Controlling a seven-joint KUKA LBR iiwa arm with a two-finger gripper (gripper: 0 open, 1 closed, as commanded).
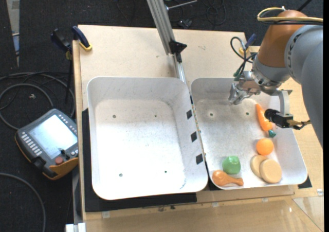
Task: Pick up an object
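- two-finger gripper (237, 95) on the grey arm with the orange band (288, 46) sits low over the far end of the right shallow white bin (216, 123); can't tell from this angle whether the claw is open or closed; nothing visibly held
- candidate objects are all in the right bin: orange carrot-shaped piece (261, 116) near the gripper, on its right in this view; small orange ball (264, 146) further toward the near end; green round toy (232, 164), pair of tan flat discs (267, 169) and orange-tan gourd-shaped piece (226, 177) clustered along the near wall
- left shallow white bin (139, 133) is just beside the right one; not in play for a pick
- bin floor directly under the gripper looks bare; judgement: a descent here closes on nothing; cause would be a target point off from the carrot-shaped piece
- risk 2: carrot-shaped piece lies tilted close to the right wall; a grasp across its length could slip off or push it against the wall
- risk 3: orange ball probably rolls if nudged off-centre; the near-wall cluster is tight, so a grab there may knock neighbours or jam on the rim
- task not yet done
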